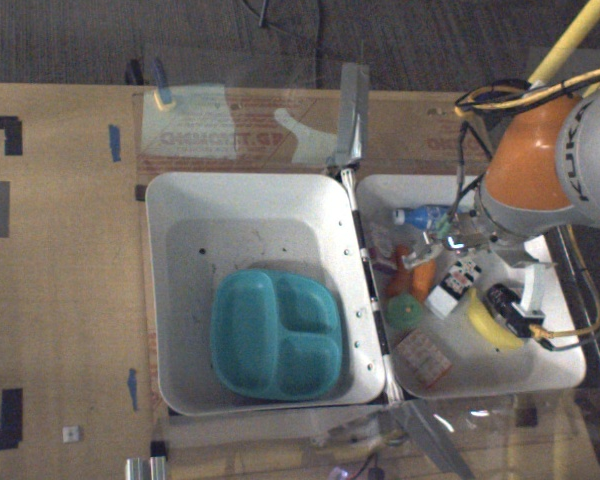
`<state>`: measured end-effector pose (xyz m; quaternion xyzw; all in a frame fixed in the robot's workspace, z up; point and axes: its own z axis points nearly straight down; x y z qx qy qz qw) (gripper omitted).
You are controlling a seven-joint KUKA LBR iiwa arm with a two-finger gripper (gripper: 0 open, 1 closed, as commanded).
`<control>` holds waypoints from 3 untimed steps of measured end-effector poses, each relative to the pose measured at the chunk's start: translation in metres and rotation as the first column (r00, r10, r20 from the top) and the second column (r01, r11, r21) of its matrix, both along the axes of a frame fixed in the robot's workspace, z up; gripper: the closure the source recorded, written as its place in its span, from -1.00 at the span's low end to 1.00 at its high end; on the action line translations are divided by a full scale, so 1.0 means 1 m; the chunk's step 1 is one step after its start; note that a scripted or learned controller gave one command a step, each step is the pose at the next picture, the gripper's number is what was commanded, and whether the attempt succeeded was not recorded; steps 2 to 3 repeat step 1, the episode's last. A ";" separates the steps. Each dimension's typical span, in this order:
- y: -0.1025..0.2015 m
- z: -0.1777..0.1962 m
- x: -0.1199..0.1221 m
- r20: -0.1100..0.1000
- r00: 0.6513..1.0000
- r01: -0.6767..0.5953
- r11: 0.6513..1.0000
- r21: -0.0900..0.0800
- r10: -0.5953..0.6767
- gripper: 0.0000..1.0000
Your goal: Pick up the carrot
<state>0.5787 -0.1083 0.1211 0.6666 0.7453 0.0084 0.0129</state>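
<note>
Fingertips of the gripper (428, 256), their spacing not discernible, point leftward over the carrot (421, 276) lying in the right bin (560, 373) near its dividing wall, behind them the orange-banded arm (536, 163) reaching in from the right.

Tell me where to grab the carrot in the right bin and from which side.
Grip the carrot across its narrow width near the middle, coming straight down from above. It lies flat among clutter, with the green object just below it and the bin's divider wall to its left, so a side approach looks blocked.
</note>
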 end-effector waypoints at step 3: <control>0.011 -0.033 0.011 -0.021 0.993 -0.119 0.993 0.001 0.119 -1.00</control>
